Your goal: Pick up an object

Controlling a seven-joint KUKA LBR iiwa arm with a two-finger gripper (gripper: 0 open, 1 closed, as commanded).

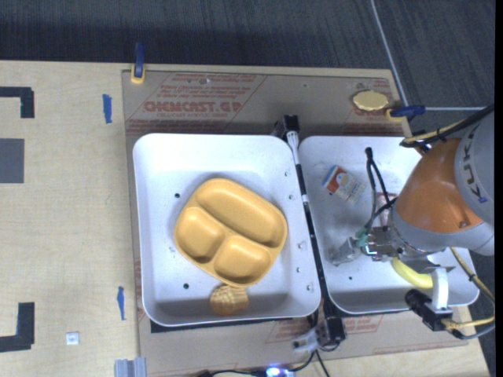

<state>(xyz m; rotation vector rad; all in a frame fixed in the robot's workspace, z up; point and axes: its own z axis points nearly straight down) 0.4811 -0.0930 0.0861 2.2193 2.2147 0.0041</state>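
In the right bin (350,295), my gripper (346,251) is down near the floor at the bin's left-middle. It hangs from the grey arm with its orange band (435,196). A small white carton with orange and blue print (343,183) lies apart from it toward the bin's back. A yellow curved object (408,273) lies partly under the wrist, to the gripper's right. The left bin (149,210) holds a yellow three-compartment tray (228,230). A small tan ribbed piece (229,298) sits at the tray's front edge.
A black divider and cable run between the two bins (302,203). A tan disc (370,100) lies on the cardboard behind the right bin. Blue clamps (138,61) hold the board's corners. A black cable loops over the right bin beside the arm.
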